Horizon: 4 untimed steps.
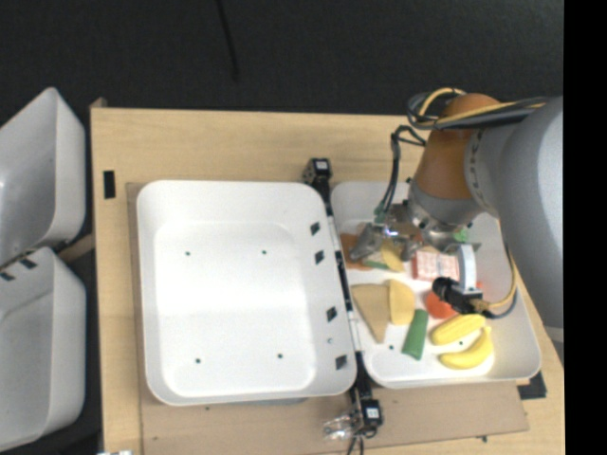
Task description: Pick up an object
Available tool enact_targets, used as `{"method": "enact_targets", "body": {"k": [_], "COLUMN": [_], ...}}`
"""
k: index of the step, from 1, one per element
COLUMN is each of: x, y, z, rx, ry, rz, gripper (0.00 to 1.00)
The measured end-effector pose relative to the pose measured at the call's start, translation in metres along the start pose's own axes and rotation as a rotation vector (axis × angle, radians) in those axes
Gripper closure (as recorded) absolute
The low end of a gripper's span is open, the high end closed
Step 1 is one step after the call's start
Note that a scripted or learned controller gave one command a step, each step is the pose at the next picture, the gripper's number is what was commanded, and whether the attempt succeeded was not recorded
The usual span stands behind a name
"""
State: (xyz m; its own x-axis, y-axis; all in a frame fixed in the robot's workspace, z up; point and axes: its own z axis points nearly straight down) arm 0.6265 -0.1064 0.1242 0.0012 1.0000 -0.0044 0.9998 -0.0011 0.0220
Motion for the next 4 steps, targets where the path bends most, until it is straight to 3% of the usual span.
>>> {"method": "enact_targets", "body": {"k": [1, 2, 3, 4], "x": [0.000, -0.010, 0.053, 0.139], "y": [0.001, 0.031, 0.069, 0.053], "z": [-0.009, 0.004, -0.084, -0.122], "rx": [-0.002, 0.002, 0.006, 0.014], "ry": [0.001, 0.000, 0.005, 0.007], "rz": [0.001, 0.000, -0.010, -0.011], "gripper": [1.00, 1.00, 1.00, 1.00]}}
